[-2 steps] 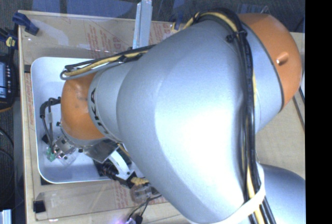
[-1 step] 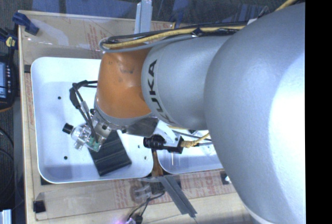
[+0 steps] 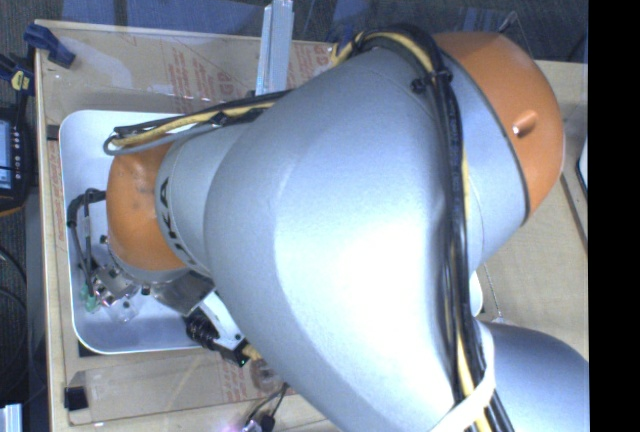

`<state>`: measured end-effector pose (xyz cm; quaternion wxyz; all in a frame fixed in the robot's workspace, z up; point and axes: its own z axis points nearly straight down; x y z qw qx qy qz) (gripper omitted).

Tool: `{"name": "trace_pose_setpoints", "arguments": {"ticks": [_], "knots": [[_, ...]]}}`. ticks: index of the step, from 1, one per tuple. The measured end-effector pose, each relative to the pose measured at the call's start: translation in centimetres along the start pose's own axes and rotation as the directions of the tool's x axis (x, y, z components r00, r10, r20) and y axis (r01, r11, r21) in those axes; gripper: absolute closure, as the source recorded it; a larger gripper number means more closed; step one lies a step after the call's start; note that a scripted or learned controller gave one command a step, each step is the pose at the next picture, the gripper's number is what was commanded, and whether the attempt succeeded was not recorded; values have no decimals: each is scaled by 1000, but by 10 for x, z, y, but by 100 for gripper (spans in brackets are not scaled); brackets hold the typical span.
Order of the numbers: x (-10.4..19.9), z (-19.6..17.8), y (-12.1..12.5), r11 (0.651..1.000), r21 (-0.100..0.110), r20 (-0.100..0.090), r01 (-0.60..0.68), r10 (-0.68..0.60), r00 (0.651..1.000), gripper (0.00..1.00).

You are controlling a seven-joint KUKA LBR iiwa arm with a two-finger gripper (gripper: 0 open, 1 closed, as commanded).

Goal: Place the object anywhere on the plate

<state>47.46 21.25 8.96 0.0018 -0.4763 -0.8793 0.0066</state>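
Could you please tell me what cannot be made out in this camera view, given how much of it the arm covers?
- Gripper, camera view: the wrist and cables hide its fingers, so open or shut is unclear.
- Left white bin: the arm covers most of its floor; any plate or object cannot be made out.
- Right bin: a sliver at the right edge, the rest hidden by the arm.

Single fixed camera above bench, slanted down; arm (image 3: pixel 340 240) very near lens, left bin (image 3: pixel 75 220) beyond.
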Motion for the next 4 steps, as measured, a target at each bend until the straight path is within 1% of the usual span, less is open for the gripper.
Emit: {"name": "trace_pose_setpoints", "arguments": {"ticks": [1,2,3,4], "knots": [[-26,-90,-16,980,-12,-1,199,-199,980,100],[-55,-220,-35,940,-16,2,341,-341,940,100],[-21,-99,33,996,-6,-4,93,-93,996,100],[-69,-222,-31,988,-14,-1,157,-157,988,100]]}}
